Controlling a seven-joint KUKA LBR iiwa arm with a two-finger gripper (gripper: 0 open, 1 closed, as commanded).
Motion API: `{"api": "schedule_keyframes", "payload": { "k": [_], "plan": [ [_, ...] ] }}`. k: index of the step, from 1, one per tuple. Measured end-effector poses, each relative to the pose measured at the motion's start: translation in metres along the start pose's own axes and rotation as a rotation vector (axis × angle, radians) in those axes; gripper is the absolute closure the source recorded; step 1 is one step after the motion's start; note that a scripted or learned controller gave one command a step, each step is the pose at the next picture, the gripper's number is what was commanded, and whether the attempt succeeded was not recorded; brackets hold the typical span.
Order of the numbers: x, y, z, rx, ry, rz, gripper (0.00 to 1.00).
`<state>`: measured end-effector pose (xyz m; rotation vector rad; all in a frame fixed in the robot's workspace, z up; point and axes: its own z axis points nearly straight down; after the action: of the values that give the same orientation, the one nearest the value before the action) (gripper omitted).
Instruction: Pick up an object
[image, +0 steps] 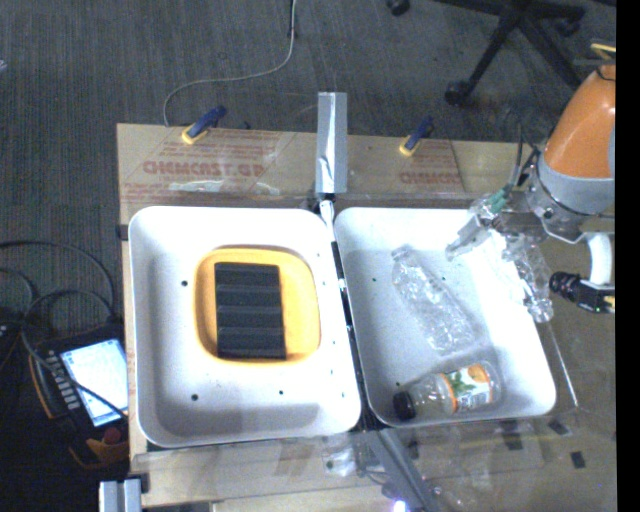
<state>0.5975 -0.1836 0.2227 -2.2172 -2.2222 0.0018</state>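
Note:
A crumpled clear plastic bottle (430, 298) lies in the middle of the right bin (375, 385). A bottle with an orange label and black cap (450, 390) rests on its side at that bin's front edge. In the left bin (160, 340) sits a yellow dish holding a black ridged block (250, 310). My gripper (497, 280) hangs over the right bin's far right corner, open, its two pale fingers spread wide with nothing between them. It stands to the right of the clear bottle and apart from it.
The grey arm with its orange band (590, 130) comes in from the upper right. A metal post (331, 150) stands behind the seam between the bins. Two blue-and-yellow clamps (203, 124) hold the board at the back.

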Motion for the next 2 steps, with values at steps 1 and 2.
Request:
{"api": "schedule_keyframes", "payload": {
  "k": [1, 2],
  "plan": [
    [0.007, -0.025, 0.126, -0.009, -0.002, -0.130, 0.00],
    [0.029, 0.016, 0.123, 0.002, 0.000, 0.037, 0.00]
  ]
}}
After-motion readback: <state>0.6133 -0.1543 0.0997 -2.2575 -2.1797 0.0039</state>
